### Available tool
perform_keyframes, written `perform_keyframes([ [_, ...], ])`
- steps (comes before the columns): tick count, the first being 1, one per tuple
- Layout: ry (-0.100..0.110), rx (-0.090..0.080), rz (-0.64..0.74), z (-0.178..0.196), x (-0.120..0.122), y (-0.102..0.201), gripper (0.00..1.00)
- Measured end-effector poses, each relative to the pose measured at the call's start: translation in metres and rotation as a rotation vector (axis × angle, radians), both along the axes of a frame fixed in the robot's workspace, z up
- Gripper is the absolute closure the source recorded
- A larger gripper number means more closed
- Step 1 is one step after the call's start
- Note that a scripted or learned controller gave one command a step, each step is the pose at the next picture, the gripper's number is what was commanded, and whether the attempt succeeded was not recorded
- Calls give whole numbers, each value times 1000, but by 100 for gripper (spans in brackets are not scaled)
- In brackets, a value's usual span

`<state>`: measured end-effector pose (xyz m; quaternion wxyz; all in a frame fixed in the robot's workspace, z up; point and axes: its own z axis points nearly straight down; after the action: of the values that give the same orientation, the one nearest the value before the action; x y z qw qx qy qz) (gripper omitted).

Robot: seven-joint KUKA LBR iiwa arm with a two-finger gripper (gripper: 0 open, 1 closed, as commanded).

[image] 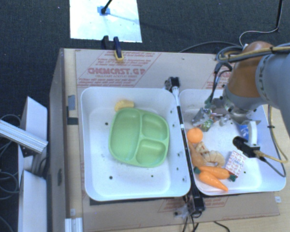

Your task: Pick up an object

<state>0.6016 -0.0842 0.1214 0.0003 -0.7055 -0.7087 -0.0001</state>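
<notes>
Toy carrots (213, 175) lie clear; tool (206, 120) tips indistinct.

On the brown board (135, 69) covering my bench, behind the bins, I read red print spelling "CHEMCAST GP". The smaller red lines above and below it are too fine for me to read, as is the print on the small packet (235, 162) in the right bin (275, 178).

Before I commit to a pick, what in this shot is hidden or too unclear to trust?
- Hand: small and cluttered in the camera view; open or shut is unreadable, likewise whether it holds anything.
- Right bin, upper part: the arm covers it.
- Yellow item in the left bin: the green divided plate cuts off its lower edge.
- Pale item beside the carrots: too blurred to identify.
</notes>
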Motion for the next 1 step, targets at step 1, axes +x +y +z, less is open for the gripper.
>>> perform_keyframes([
  [1,0,-2,-4,-37,-14,-40,0],
])
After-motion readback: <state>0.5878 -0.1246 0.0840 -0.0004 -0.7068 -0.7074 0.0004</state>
